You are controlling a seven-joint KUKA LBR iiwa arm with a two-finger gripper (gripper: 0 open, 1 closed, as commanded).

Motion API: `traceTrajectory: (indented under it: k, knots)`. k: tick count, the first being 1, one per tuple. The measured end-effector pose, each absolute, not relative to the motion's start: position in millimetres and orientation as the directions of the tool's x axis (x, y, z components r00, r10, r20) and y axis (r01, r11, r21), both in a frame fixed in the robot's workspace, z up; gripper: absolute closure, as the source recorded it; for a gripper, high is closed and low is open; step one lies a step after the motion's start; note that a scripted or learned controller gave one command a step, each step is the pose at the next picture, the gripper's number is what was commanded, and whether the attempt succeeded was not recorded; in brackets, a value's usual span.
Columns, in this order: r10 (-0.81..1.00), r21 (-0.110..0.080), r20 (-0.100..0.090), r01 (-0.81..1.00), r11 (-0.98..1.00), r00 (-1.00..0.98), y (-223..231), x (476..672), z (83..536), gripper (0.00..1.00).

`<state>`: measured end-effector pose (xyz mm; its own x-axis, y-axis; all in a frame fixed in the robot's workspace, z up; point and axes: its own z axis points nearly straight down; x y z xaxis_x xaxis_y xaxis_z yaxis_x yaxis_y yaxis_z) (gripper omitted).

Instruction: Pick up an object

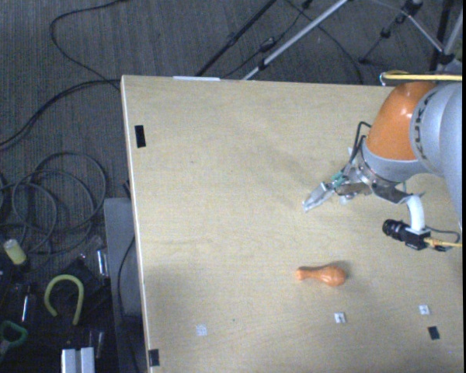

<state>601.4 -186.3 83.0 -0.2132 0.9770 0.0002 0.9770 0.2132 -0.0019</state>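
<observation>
A small orange, pear-shaped object (pixel 322 274) lies on its side on the light wooden bench top (pixel 217 208), in the lower right part. My gripper (pixel 317 197) hangs above the bench, up and slightly left of the object, well apart from it and pointing left. Nothing shows in it. The grey arm with its orange band (pixel 396 127) reaches in from the right.
Small square markers (pixel 339 317) dot the bench near its front right corner. A black tag (pixel 140 136) sits by the left edge. Cables and tools (pixel 54 208) lie on the floor to the left, and tripod legs (pixel 311 22) stand beyond the far edge.
</observation>
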Motion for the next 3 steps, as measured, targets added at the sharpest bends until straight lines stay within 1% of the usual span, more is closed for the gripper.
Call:
traceTrajectory:
  k: [1,2,3]
  knots:
    - [0.965,-0.001,0.0,0.965,0.262,-0.262,-150,628.4,83,0.0]
    - [0.952,-0.002,0.0,0.952,0.306,-0.306,-103,638.0,83,0.0]
    - [0.952,-0.002,-0.001,0.952,0.306,-0.306,-102,637.9,92,1.0]
